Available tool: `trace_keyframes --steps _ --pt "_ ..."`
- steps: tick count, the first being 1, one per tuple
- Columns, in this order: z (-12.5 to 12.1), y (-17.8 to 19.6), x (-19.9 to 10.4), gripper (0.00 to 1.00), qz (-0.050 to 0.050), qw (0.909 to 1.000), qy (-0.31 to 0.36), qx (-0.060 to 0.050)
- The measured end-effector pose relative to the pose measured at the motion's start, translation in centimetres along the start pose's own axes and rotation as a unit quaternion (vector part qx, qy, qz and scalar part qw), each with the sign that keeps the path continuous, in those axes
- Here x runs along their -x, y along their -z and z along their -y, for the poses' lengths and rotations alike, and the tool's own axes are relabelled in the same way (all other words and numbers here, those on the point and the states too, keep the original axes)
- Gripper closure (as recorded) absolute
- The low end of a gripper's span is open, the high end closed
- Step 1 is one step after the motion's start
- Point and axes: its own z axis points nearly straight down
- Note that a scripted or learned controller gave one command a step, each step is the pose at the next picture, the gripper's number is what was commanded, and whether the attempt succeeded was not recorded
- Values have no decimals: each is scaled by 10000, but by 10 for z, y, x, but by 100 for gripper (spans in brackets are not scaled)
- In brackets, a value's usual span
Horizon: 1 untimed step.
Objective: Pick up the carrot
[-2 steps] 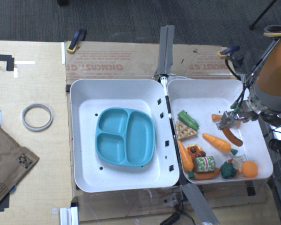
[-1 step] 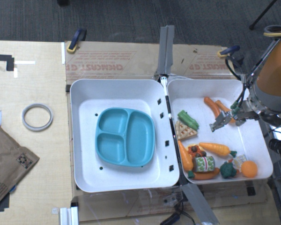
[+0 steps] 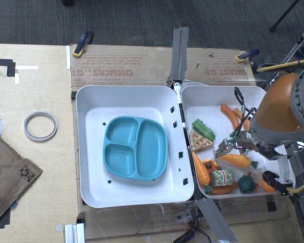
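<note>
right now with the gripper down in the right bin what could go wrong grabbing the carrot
Several orange pieces crowd the right bin: a carrot by the divider, another orange piece beside the gripper, more near the arm. It may close on the wrong one. The waffle piece and green vegetable lie close, so the fingers could nudge or pinch them instead.
</note>
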Motion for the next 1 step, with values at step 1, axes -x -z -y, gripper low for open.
trace_keyframes --steps 1 --pt "0 9 1 100 0 10000 -17 -4"
